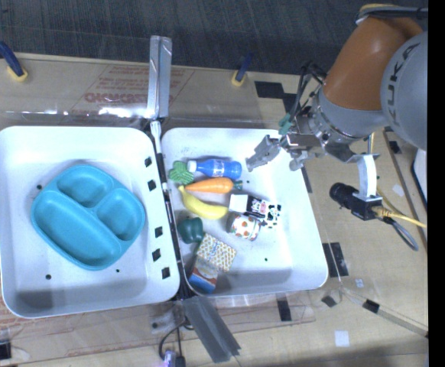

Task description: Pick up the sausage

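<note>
**The tool is hanging over the back of the right bin, near the toy pile**

The grey arm with the orange band (375, 60) is reaching in from the right side. Its two-finger tool (264, 153) is hovering over the back part of the right shallow white bin (299, 258), pointing to the left and a little down. How far the tool is open cannot be told from this view. It is standing just beside the blue plastic bottle with the white label (215, 167), but apart from it.

The things are lying together in the left half of the right bin:
- The bottle is lying on its side at the back, with a small leafy green toy (180, 173) at its left end.
- An orange toy carrot (209, 186) is lying just in front of the bottle.
- A yellow toy banana (203, 205) is lying in front of the carrot.
- A dark green round piece (190, 227) is sitting near the dividing wall.
- A black-and-white patterned block (259, 209) and a round white piece with coloured spots (244, 227) are lying touching each other, to the right of the banana.
- A small box with a checked pattern (217, 251) is leaning over an orange and blue piece (203, 278) at the front wall.

Which thing in this pile is the sausage cannot be told with certainty.

In the left shallow white bin (24, 281) a turquoise divided plate (89, 216) is lying. Both bins are standing on the brown desk (207, 79).
</note>
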Robot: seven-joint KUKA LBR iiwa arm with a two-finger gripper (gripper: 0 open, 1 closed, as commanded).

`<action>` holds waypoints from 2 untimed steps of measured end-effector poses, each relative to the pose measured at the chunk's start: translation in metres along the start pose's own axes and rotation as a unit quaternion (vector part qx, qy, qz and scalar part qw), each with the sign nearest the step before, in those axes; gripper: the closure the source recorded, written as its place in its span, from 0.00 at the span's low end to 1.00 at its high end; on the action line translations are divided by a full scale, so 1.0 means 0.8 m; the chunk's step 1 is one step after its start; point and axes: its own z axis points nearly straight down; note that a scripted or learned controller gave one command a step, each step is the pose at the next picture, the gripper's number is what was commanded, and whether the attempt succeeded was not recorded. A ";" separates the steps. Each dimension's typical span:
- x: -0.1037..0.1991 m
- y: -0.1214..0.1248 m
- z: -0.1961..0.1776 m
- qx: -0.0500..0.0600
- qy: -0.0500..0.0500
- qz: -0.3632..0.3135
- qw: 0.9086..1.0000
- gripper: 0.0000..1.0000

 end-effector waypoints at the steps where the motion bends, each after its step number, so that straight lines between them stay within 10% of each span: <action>1: 0.067 0.060 0.099 0.000 0.000 -0.019 1.000 0.00; 2: 0.182 0.036 0.102 0.001 0.000 0.050 0.999 0.00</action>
